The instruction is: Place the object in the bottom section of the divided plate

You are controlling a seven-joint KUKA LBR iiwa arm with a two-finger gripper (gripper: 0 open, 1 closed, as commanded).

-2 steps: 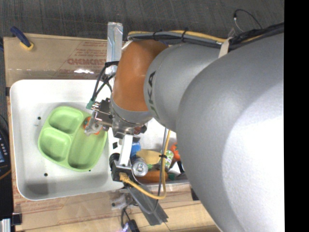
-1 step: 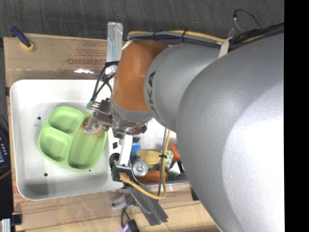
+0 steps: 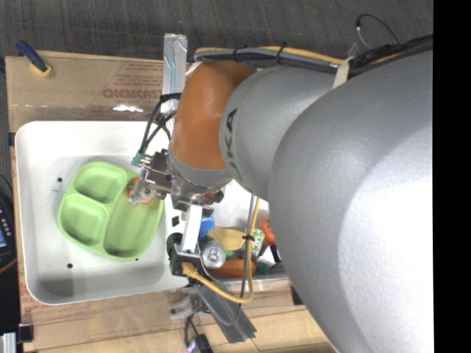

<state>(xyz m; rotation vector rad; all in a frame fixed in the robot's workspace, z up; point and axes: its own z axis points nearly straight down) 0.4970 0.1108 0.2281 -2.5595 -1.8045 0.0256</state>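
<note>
In the left half of the frame, a light-green, three-section moulded plastic plate is seen lying in the left shallow white bin, and all three of its sections appear bare, so the placement is judged not yet done. At the plate's right rim the gripper of the grey arm with the orange band is held low; a small orange-red object is glimpsed at its tip, but whether it is pinched cannot be told.
</note>
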